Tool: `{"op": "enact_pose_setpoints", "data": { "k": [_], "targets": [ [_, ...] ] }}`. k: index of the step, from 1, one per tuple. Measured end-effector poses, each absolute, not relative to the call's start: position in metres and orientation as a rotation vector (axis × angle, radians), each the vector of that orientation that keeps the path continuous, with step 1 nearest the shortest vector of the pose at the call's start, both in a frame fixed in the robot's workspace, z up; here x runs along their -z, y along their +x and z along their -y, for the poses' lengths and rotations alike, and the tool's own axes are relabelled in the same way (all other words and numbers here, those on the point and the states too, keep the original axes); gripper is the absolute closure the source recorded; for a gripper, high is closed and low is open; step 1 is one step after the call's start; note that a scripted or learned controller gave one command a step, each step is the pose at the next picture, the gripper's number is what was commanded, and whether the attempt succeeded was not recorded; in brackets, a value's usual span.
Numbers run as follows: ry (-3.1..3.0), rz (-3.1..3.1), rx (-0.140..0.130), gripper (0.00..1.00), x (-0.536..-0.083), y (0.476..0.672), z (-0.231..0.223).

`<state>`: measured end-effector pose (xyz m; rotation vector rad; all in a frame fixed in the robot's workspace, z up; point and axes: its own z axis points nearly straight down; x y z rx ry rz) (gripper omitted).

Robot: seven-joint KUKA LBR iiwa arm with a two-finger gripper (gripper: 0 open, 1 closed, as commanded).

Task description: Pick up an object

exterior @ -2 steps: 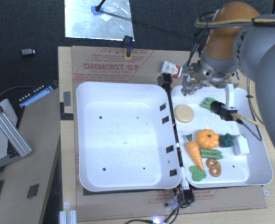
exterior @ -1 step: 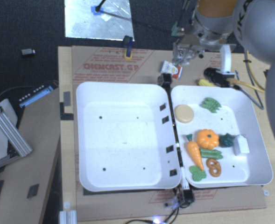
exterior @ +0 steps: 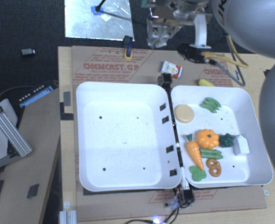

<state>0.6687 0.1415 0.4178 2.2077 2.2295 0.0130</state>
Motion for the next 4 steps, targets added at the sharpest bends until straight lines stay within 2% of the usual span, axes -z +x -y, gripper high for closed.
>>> {"op": "enact_pose_setpoints", "data": {
  "k": [1,2,3,4],
  "targets": [
    [2.214,-2.227,-0.007,1.00,-0.442,0.662,-0.213],
    [2.215,-2.228,-0.001,1.00,-0.500,0.606,-0.235],
    [2.216,-2.219,-0.013,1.00,-0.538,0.671,-0.234],
    [2.214,-2.228,-0.002,1.00,-0.535,0.668,-0.234]
  ]
}}
